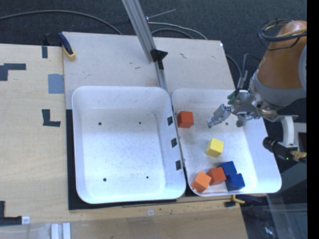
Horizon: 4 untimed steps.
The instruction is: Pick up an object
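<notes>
The gripper (218, 119) hangs over the right bin (259, 183), whether its jaws are parted I cannot tell, nothing visibly held; the approach looks underway; the orange cube (185, 119) lies nearest, needing a leftward descent.

Both bins were white with fine dark speckling: left bin (84, 108), right bin (259, 148). The right bin held a red-orange cube (185, 119), a yellow cube (215, 147), an orange cube (201, 181), a darker red-orange block (217, 175) and a blue block (232, 176). The table (30, 148) was pale wood-toned, marked with dark grey tape pieces (48, 117). The arm (281, 59) showed orange above grey. The end effector (219, 117) was metallic grey. A yellow-and-blue clamp (67, 46) lay on the table.
</notes>
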Each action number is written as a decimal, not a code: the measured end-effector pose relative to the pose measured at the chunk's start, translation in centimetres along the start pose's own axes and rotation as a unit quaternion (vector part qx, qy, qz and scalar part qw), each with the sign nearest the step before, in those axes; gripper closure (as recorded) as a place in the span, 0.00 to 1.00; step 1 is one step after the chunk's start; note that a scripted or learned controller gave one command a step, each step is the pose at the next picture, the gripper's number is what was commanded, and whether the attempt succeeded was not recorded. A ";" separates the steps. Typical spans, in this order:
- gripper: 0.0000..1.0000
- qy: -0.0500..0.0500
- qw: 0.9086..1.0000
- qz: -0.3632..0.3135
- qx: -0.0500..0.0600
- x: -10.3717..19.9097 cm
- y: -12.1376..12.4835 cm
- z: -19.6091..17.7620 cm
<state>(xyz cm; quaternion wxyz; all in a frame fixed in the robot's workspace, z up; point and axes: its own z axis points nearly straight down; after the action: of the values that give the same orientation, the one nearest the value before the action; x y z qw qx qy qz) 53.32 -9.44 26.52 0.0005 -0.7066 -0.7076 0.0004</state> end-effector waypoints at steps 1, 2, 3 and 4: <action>0.00 0.000 1.000 0.001 0.005 -2.2 -1.8 10.3; 0.00 -0.001 1.000 0.001 0.001 -3.3 -0.4 17.6; 1.00 0.001 1.000 -0.001 0.002 -3.1 -0.4 16.5; 1.00 0.000 1.000 -0.002 -0.003 -0.6 6.7 17.2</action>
<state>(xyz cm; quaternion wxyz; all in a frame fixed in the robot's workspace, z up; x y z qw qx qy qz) 59.98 -10.06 9.30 -0.0022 -0.7050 -0.7092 -0.0017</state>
